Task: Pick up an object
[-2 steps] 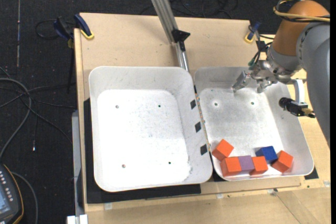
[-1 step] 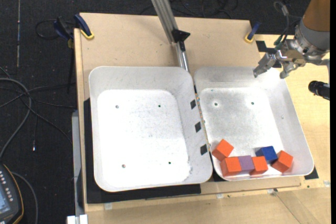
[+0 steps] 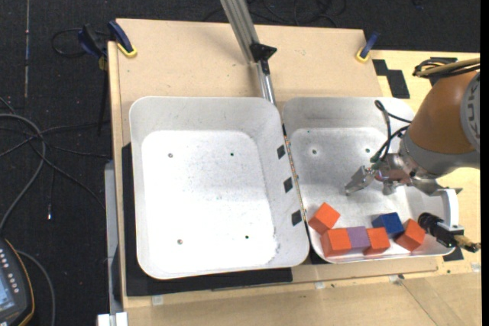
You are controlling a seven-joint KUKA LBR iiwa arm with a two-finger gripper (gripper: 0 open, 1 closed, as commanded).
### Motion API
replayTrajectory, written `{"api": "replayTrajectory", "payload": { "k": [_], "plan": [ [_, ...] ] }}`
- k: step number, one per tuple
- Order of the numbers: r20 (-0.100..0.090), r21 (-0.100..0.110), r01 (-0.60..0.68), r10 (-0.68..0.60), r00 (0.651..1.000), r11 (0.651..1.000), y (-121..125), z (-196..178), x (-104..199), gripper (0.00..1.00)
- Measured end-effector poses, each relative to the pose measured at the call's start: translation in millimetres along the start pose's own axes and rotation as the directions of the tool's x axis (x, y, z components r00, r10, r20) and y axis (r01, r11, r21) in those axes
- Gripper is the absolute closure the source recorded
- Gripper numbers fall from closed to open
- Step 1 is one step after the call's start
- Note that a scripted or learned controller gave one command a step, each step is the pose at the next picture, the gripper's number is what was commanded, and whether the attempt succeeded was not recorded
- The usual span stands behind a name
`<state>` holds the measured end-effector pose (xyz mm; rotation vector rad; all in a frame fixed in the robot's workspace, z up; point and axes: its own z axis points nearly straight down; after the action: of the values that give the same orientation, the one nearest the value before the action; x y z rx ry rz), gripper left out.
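Several small blocks lie along the front edge of the right bin (image 3: 328,126). An orange block (image 3: 325,216) sits tilted at the left, with another orange block (image 3: 336,242) below it. To their right are a purple block (image 3: 357,238), an orange block (image 3: 377,240), a blue block (image 3: 388,224) and an orange block (image 3: 411,234). My gripper (image 3: 372,185) hovers over the bin's middle right, just behind the blocks. It is open with nothing between its fingers. The blue block is the nearest one, just in front of it.
The left bin (image 3: 202,183) sits beside the right one, and their rims meet at the centre. A metal pole (image 3: 233,0) slants in from the top to the bins' back edge. The arm's orange band (image 3: 447,122) overhangs the right bin's right side.
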<state>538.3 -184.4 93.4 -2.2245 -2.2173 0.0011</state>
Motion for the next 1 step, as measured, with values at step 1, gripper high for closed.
{"api": "replayTrajectory", "payload": {
  "k": [1],
  "plan": [
    [0.002,-0.005,0.005,-0.005,1.0,1.0,-48.7,-3.2,54.9,0.0]
  ]
}}
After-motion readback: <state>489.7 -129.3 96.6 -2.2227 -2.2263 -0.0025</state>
